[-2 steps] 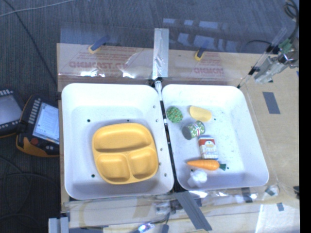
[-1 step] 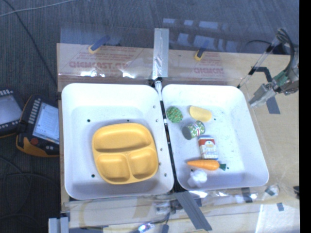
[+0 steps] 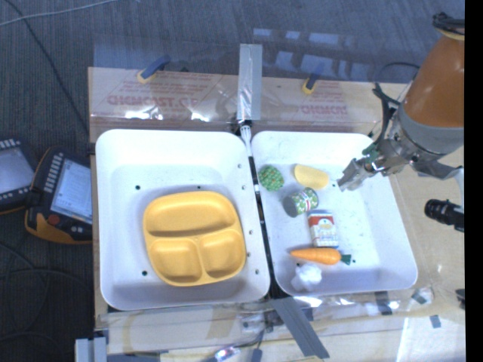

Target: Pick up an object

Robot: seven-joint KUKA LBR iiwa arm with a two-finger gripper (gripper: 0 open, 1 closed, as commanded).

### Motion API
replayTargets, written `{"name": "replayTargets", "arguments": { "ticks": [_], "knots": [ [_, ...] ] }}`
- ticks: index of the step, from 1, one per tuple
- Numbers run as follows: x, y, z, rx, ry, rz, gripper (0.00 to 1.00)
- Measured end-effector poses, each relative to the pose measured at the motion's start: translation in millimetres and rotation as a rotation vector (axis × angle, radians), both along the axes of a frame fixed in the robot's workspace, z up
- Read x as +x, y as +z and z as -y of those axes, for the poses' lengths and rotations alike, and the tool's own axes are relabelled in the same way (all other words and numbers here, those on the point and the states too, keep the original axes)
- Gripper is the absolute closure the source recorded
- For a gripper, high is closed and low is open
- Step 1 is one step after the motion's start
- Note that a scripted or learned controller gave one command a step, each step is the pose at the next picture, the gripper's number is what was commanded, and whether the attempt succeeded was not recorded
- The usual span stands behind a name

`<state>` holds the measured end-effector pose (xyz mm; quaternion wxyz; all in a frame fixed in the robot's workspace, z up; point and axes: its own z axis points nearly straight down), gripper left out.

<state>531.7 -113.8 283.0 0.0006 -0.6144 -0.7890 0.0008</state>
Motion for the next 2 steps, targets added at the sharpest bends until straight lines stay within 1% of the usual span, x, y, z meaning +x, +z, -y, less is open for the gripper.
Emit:
{"name": "replayTargets", "arguments": {
  "ticks": [1,2],
  "knots": [
    [0.1,0.3,0.0,0.000,0.000,0.001,0.00],
    [-34.3,-143.5,-8.4,0.002,-0.004,-0.002,0.00]
  ]
}}
